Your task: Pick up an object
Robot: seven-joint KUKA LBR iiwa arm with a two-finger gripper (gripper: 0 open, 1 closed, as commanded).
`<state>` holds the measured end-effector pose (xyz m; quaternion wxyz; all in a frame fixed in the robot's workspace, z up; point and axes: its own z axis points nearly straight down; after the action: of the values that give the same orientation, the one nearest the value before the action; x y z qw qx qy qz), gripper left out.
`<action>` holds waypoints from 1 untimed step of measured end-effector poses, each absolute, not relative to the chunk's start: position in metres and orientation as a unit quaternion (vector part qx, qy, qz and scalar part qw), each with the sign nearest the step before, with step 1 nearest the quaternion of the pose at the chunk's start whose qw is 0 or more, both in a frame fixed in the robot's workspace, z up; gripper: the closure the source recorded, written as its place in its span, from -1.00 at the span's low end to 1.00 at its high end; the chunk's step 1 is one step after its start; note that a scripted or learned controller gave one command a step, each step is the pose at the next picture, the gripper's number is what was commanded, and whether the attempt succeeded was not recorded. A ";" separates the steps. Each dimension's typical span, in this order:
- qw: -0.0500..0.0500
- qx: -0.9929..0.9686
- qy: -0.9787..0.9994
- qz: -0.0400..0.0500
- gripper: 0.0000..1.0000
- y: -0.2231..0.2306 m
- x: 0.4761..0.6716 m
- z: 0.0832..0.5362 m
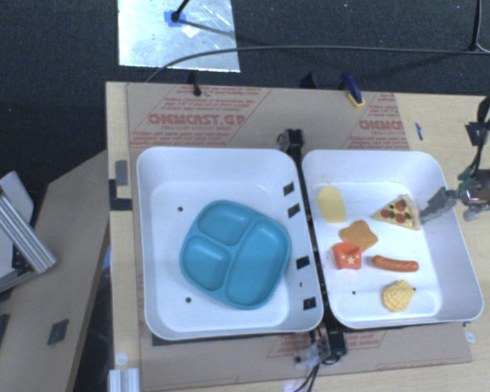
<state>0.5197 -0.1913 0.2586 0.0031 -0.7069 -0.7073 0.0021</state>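
Over on the left, the first white bin [159, 170] carries a blue divided plate [235, 254], lying flat and slightly toward the near right of the bin floor, its three compartments facing up.

Moving across the divider to the right bin [449, 284], there is a small spread of toy food. A pale yellow block [332, 204] sits toward the far left of this bin. Just below it comes a brown toast-shaped piece [358, 234], and touching its near edge, a red cube [348, 256]. To the right of that cube lies a red sausage [394, 263], stretched out roughly left to right. Nearer the front wall rests a yellow, bumpy corn-like piece [398, 296], apart from the others. Up toward the far right of the bin, a pizza slice [397, 212] lies flat, its tip pointing right.

And at the right rim, the gripper [435, 204] reaches in from the arm's side, its grey tip just beside the pizza slice, close to the point of the slice. Nothing is seen between the fingers; whether they stand apart or together cannot be told from here.
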 end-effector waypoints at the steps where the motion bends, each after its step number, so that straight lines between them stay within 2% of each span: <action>1: -0.001 -0.706 -0.708 0.000 -1.00 -0.191 0.522 0.263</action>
<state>0.5218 -0.1909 0.2633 -0.0010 -0.7059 -0.7083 -0.0003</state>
